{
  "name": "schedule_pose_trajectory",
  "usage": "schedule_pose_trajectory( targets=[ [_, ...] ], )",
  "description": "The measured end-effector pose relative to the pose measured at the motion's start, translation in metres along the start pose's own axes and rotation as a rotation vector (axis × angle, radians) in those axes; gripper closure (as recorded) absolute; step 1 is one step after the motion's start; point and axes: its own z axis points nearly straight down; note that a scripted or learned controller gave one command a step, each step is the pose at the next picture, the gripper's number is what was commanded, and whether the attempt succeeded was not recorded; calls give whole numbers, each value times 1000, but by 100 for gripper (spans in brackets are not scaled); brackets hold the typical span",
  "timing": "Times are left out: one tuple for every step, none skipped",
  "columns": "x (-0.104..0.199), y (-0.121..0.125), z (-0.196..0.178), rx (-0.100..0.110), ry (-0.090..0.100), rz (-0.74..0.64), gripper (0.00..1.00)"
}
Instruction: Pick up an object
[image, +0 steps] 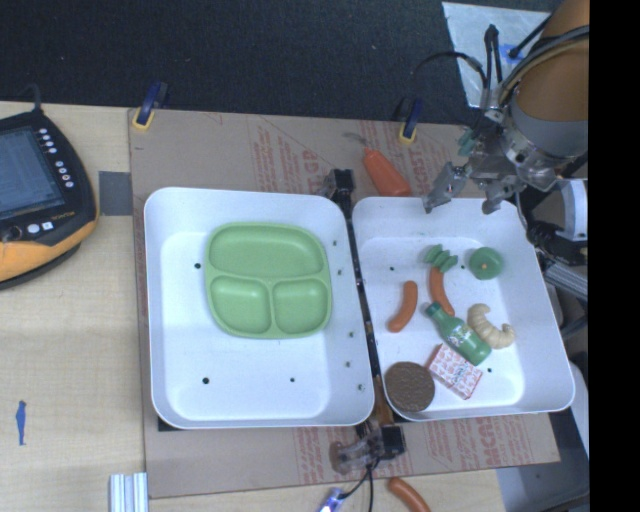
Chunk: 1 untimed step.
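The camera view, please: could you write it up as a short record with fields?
gripper: open, above the far edge of the right bin
right bin: sausage, carrot, green bottle, croissant, green round piece, brown disc, red-and-white packet
left bin: green divided plate
held: nothing

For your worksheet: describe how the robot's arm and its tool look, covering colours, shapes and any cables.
The arm is rounded, grey below an orange band. Black cables loop beside it. Its tool is a small grey metal assembly ending in two thin dark fingers, with small green parts on its body.
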Motion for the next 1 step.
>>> schedule_pose_trajectory(
  targets=[
    [-32,-26,104,4,-1,1,0]
  ],
)
